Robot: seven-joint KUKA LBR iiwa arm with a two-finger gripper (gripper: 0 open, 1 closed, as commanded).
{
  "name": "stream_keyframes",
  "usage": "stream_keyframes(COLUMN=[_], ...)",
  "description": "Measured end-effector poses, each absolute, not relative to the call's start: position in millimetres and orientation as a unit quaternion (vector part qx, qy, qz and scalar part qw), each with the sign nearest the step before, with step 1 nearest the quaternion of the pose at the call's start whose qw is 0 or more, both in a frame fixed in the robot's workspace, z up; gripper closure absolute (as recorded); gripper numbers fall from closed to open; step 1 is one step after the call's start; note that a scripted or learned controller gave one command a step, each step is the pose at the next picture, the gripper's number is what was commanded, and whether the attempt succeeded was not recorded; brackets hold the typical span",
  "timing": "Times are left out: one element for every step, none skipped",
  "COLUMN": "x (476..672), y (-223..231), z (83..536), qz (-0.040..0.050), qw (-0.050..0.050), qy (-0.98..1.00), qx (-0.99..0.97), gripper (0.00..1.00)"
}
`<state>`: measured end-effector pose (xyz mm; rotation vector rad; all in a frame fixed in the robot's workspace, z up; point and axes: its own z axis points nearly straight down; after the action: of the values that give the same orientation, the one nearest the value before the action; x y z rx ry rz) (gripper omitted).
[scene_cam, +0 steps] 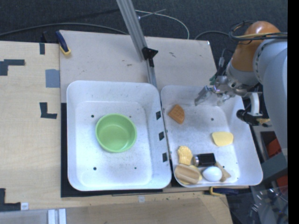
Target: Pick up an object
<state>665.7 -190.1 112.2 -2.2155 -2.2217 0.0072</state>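
Observation:
My gripper hangs over the far edge of the right bin, its fingers spread open with nothing between them. An orange-brown wedge lies to its left, near the bin's left wall. A pale yellow piece rests mid-bin toward the right. Crowded at the near edge are a yellow corn-like item, a black block, a white egg and a tan bread-like piece.
The left bin holds a green bowl. A slanted metal pole rises behind the bins. The arm's grey body and orange band stand at the right.

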Motion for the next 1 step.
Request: stream_keyframes(x=[665.0], y=[-188.8], z=[86.5], qz=[0.0021], qw=[0.001], qy=[-0.708], qx=[-0.706], gripper=[0.00])
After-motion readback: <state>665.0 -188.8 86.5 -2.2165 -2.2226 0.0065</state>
